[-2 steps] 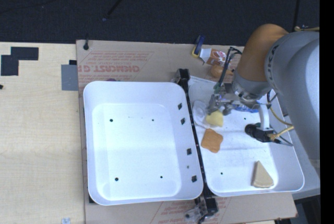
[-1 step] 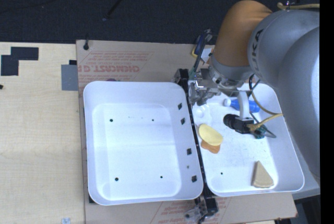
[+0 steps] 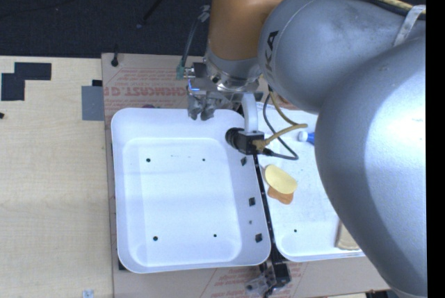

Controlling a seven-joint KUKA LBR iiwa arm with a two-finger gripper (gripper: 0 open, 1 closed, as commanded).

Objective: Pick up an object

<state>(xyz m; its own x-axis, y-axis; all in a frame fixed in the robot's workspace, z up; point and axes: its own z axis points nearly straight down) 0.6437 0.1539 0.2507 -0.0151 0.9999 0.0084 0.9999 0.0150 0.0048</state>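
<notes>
The grey arm (image 3: 354, 81) comes in from the right and covers much of the right side. Its orange band (image 3: 243, 5) sits above the wrist, at the far middle. Below the band, the gripper (image 3: 201, 111) points down and a little to the left.

We see two white bins: the left bin (image 3: 177, 199) carries a few small black dots on its floor, and the right bin (image 3: 306, 230) holds a yellow and orange object (image 3: 281, 183) and a small blue and white piece (image 3: 306, 137). The arm (image 3: 348, 81) is grey with an orange band (image 3: 243, 5), above a pale wood-grain tabletop (image 3: 49, 178) marked with black and grey patches, and red lettering shows on the brown board (image 3: 149, 78) under the bins
</notes>
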